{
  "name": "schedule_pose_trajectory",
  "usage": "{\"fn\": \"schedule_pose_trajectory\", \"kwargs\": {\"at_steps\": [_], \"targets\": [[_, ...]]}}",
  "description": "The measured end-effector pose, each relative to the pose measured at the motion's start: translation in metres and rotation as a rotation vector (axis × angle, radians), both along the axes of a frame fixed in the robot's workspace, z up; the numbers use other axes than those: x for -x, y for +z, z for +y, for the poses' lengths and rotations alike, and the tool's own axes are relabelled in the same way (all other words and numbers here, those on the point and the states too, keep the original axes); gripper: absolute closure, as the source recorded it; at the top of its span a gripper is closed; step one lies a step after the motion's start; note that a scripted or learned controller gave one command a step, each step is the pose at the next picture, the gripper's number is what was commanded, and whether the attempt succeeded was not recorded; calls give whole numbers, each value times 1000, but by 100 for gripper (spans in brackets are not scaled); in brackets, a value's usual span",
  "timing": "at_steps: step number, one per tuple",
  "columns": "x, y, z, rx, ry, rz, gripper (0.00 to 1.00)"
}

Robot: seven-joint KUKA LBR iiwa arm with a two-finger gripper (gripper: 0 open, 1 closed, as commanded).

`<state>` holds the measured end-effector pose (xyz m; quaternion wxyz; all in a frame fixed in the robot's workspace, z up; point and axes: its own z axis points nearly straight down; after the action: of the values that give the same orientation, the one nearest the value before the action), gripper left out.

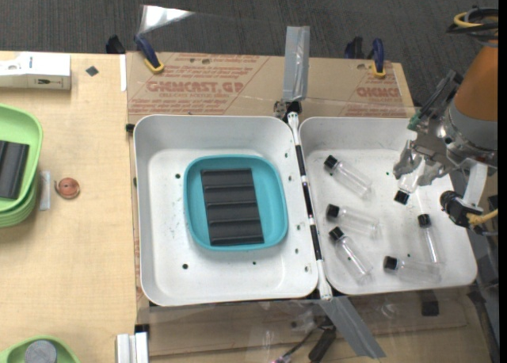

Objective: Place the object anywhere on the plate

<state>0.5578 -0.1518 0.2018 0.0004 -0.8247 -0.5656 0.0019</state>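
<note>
the grey arm's two-finger gripper (409, 173) hangs over the upper right part of the right shallow white bin (372, 128), with a small black-capped piece (402, 196) just under its tips; whether the fingers are apart or closed on it, i cannot tell. in that same bin lie clear plastic vials with black caps: one (346, 175) left of the gripper, one (352, 219) lower left of it, one (348, 251) further down, one (428, 239) below the gripper, one (408, 266) near the bin's bottom edge. well left of the gripper, the teal square plate (196, 195) holding a black ribbed insert (231, 205) sits in the left white bin (158, 147).
</note>
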Motion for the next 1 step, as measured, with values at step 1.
{"fn": "schedule_pose_trajectory", "kwargs": {"at_steps": [1], "targets": [[2, 4, 51, -2, 155, 1, 100]]}}
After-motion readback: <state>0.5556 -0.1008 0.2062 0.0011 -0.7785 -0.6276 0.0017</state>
